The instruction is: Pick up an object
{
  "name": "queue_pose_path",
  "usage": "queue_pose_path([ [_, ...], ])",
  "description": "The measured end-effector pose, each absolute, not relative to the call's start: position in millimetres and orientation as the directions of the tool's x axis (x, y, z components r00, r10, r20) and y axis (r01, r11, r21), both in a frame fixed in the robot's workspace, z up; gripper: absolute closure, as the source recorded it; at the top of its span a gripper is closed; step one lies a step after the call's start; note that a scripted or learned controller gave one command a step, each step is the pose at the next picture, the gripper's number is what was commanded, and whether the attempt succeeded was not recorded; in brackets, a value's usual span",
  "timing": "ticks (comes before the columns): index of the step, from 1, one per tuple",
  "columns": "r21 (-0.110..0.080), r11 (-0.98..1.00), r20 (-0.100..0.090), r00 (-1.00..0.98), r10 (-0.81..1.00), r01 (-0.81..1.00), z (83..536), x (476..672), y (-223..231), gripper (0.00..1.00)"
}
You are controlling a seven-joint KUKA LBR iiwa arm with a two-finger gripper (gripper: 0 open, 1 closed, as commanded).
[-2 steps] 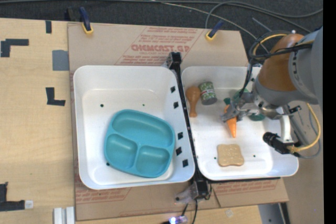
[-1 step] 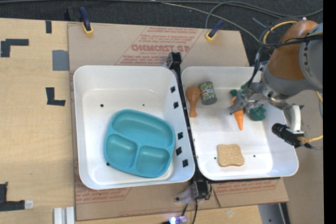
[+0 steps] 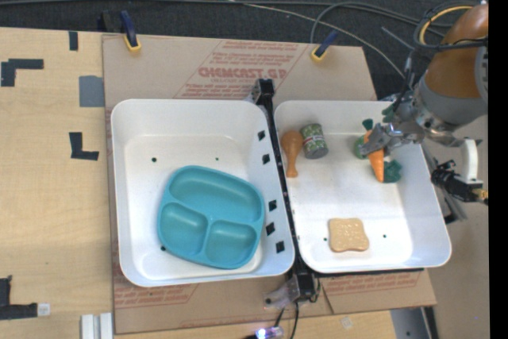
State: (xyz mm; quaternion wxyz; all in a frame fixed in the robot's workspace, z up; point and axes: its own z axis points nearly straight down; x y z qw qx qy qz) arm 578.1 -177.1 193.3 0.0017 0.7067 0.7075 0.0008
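Carrot-shaped orange toy with a green leafy top lies in the upper right part of the right-hand shallow white bin, close to that bin's right wall. The grey two-finger gripper sits right over the carrot's upper end, at the right of the frame, with the grey arm and its orange band rising toward the upper right corner. Whether the pincer is spread or pressed together cannot be told from this view, nor whether it has the carrot between its tips.

Left of the carrot, in the upper left of the same bin, a small green-labelled can stands just beside a tan drumstick-shaped toy, which lies along the divider between the bins. A square slice of toast-coloured toy bread rests flat near the bin's lower edge, well apart from the others.

The left-hand shallow white bin holds a teal plastic tray with three compartments, lying tilted in its lower half. Both bins rest on a brown cardboard sheet.
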Motion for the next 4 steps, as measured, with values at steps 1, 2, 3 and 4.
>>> queue_pose_path([
  [1,0.004,0.002,-0.001,-0.002,1.0,1.0,246,579.1,-177,1.0],
  [2,-0.001,0.004,0.0,-0.004,1.0,1.0,246,563.2,-133,1.0],
  [3,-0.002,0.007,0.001,-0.007,1.0,1.0,250,559.2,-77,1.0],
  [4,-0.002,0.007,0.002,-0.007,1.0,1.0,253,551.0,-20,1.0],
])
